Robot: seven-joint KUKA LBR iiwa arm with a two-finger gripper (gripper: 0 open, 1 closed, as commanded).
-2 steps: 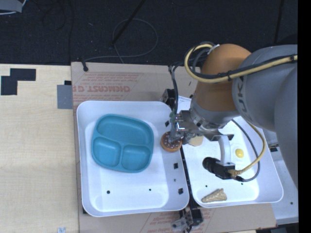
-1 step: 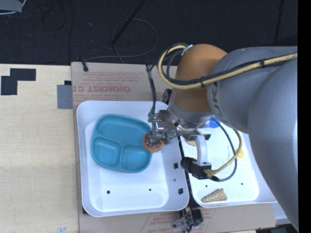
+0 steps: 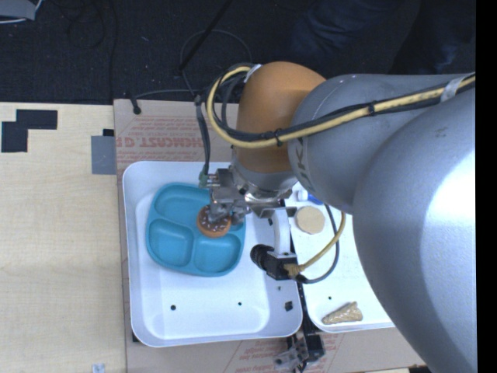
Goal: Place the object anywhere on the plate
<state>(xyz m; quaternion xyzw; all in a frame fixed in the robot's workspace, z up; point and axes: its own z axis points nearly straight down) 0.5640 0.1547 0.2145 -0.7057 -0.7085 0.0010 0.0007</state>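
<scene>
Pinched between the jaws of the gripper (image 3: 215, 212) is a small brown ring-shaped object (image 3: 212, 224), a doughnut by its look, held just over the right edge of the blue divided plate (image 3: 175, 231), near the ridge between its compartments; whether it touches the plate cannot be told. That plate lies in the left white bin (image 3: 155, 317), while the right white bin (image 3: 365, 321) holds a round tan disc (image 3: 311, 221) and a tan wedge-shaped piece (image 3: 342, 313), well apart from each other.
</scene>
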